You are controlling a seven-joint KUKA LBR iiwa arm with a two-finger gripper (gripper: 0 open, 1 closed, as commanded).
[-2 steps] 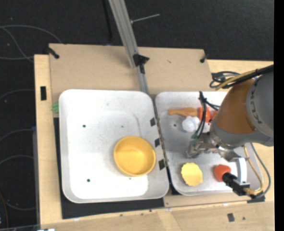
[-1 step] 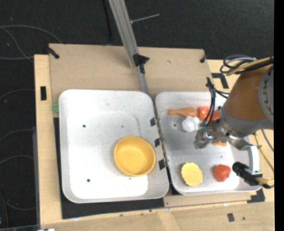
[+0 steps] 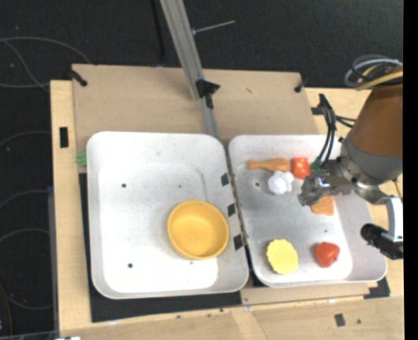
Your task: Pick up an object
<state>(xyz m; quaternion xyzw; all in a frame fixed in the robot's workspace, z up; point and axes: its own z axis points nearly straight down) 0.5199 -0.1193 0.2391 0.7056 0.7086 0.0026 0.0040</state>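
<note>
Black flooring with loose cables surrounds a tan tabletop (image 3: 159,105) that carries two shallow white bins side by side: the left bin (image 3: 124,183) holds a yellow bowl (image 3: 198,229), and the right bin (image 3: 266,214) holds the candidate objects. These are a white lumpy object (image 3: 280,183), an orange elongated piece (image 3: 269,165) just beyond it, a red-orange block (image 3: 301,166), a flat orange piece (image 3: 324,207), a yellow disc (image 3: 283,256) and a red object (image 3: 326,254) near the front wall. The claw (image 3: 314,190) is low over the middle of the right bin, beside the white lumpy object and directly over or against the flat orange piece; contact cannot be confirmed at this resolution. Whether the claw is released or clenched cannot be told, and nothing is visibly held. The step in hand appears to be the descent and closure on one item. For a sound grasp, select a single target: the cluster of white, orange and red-orange items is crowded, so a closure there risks pinching two things or pushing one aside. The flat orange piece lies low against the bin floor and will likely need the claw seated right down before closing. The red object and yellow disc stand well apart from their neighbours and offer cleaner access. Lift vertically and verify that the item rises.
</note>
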